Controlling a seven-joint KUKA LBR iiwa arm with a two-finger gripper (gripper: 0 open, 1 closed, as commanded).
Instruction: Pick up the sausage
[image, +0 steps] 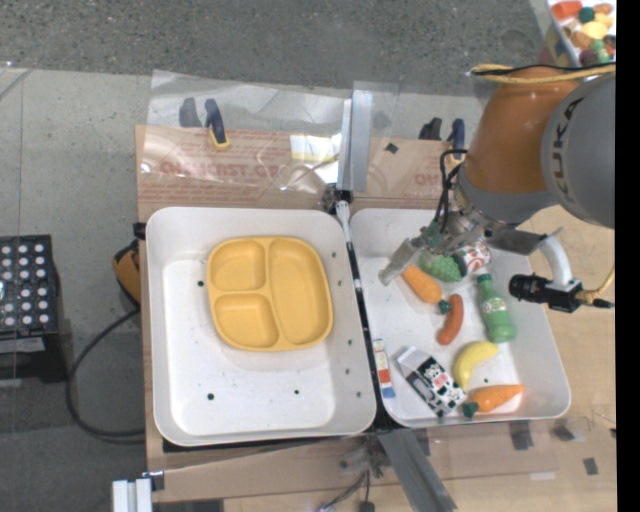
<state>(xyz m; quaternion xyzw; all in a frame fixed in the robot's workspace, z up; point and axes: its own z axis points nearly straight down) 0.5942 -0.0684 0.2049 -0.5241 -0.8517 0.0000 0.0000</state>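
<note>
The KUKA arm (545, 130), grey with its orange band, reaches in from the right and hangs over the back of the right bin (548, 395). Beside it, the left bin (180, 400) holds a yellow divided plate (270, 292) with three compartments.

The gripper (432, 245) sits low at the rear of the right bin, above a cluster of toys: a green leafy vegetable (440, 267) and a small red-and-white can (475, 260) directly beneath it. One grey finger (400, 262) slants out to the left, towards an orange carrot (421, 284); whether the fingers are spread or closed cannot be told, as the wrist and cables hide the rest.

The sausage (452, 318), a short reddish-orange link, lies free on the bin floor just in front of the gripper, between the carrot and a green bottle (494, 310). Nearer the front lie a yellow banana (474, 360), a second carrot (494, 398) and a black-and-white carton (432, 380).

As for progress, nothing is yet secured: the sausage rests untouched on the bin floor. The gripper looks to be set somewhat behind it, so alignment, descent, closing and lifting all remain.
</note>
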